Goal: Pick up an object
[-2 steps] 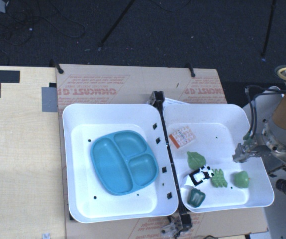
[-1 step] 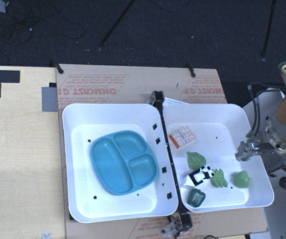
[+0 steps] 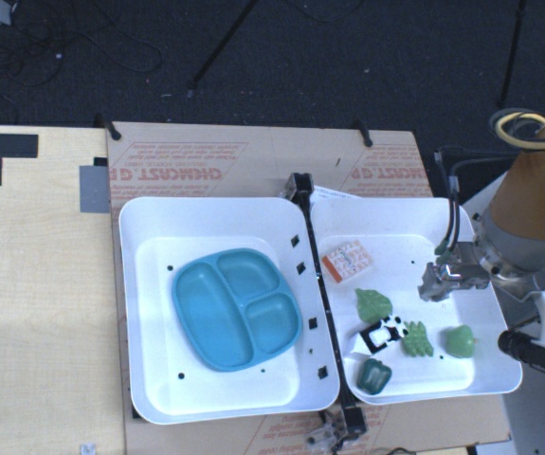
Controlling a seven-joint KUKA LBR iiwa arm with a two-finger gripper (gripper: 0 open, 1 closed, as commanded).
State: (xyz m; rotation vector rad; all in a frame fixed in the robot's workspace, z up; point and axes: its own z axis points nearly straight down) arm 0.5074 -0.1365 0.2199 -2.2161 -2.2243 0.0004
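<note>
Saw two shallow white bins side by side on a brown cardboard sheet (image 3: 206, 159), over a pale wooden desk (image 3: 35, 301).

Found a big blue plastic plate with three parts (image 3: 237, 308) lying flat in the left white bin (image 3: 126, 254), in the lower middle of the frame.

Counted six small things in the right white bin (image 3: 496, 385), none lifted:
- a small red and white packet (image 3: 346, 261) near the top left of that bin
- a light green leafy toy (image 3: 373, 303) just below the packet
- a little black and white toy (image 3: 383, 334) below the leafy one
- a green spiky toy (image 3: 416, 339) just right of it
- a pale green round lump (image 3: 459, 341) further right
- a dark green cup-like thing (image 3: 374, 376) at the bottom left of that bin

Reached in from the right of the frame, the grey arm with an orange band (image 3: 523, 211), its shiny metal end over the right side of the right bin, above the round lump and apart from it. Could not tell whether the jaws were clenched or released.
</note>
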